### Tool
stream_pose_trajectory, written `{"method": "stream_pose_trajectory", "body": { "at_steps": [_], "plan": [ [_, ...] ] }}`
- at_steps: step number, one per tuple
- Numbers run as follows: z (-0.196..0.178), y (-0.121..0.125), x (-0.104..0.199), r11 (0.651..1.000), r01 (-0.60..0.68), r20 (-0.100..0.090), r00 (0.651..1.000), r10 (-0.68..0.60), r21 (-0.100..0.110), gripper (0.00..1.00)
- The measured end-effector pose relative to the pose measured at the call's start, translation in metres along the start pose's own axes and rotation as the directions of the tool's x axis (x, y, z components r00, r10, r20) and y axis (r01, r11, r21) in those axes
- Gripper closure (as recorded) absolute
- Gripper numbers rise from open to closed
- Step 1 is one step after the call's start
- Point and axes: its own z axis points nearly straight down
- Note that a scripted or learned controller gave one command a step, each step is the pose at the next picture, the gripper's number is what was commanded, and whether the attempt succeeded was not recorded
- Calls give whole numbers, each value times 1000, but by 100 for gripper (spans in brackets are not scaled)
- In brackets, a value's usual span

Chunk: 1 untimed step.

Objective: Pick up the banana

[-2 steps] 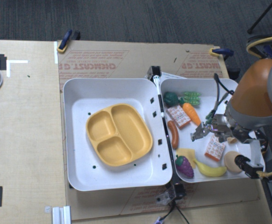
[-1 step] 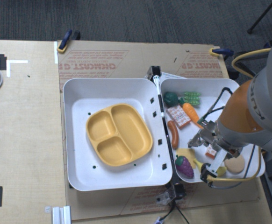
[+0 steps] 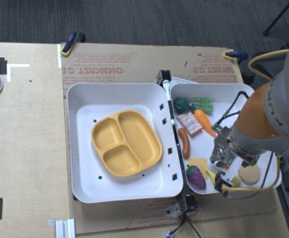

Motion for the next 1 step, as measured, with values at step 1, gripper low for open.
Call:
{"method": "stream_pose_trajectory", "body": {
  "at_steps": [1],
  "plan": [
    [-90,-44,51,961,277,2,961,-277,-2,100]
  ]
}}
